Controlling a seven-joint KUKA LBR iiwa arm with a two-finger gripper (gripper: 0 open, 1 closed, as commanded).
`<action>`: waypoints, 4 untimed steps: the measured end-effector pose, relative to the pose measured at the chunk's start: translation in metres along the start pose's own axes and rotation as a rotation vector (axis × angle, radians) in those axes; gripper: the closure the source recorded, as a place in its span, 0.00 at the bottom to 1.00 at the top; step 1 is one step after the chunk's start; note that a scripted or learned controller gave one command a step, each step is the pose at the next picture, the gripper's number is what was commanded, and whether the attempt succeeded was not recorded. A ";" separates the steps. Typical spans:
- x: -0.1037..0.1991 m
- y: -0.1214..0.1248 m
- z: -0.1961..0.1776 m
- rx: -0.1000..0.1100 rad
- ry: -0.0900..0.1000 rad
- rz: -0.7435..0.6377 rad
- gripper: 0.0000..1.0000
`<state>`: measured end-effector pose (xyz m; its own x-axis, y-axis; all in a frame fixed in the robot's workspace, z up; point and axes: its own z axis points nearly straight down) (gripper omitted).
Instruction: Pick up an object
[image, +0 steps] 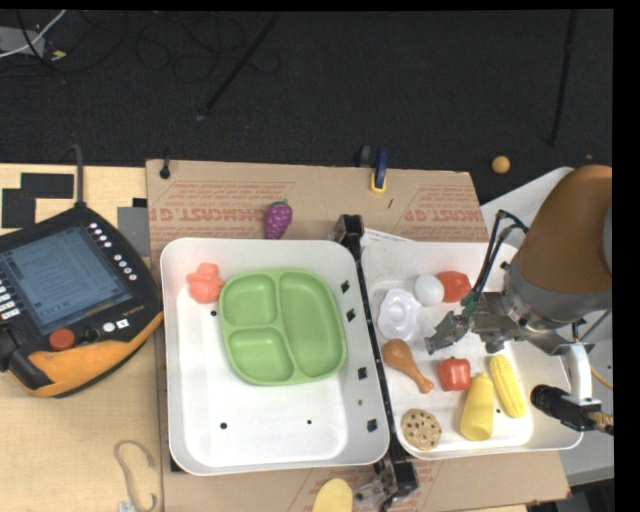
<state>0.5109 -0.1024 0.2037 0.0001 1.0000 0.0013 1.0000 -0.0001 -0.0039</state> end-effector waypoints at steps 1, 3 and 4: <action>0.000 -0.007 0.046 0.004 0.001 -0.001 0.00; -0.004 -0.009 0.118 0.001 0.000 -0.002 0.00; -0.007 -0.009 0.106 0.000 0.001 0.007 1.00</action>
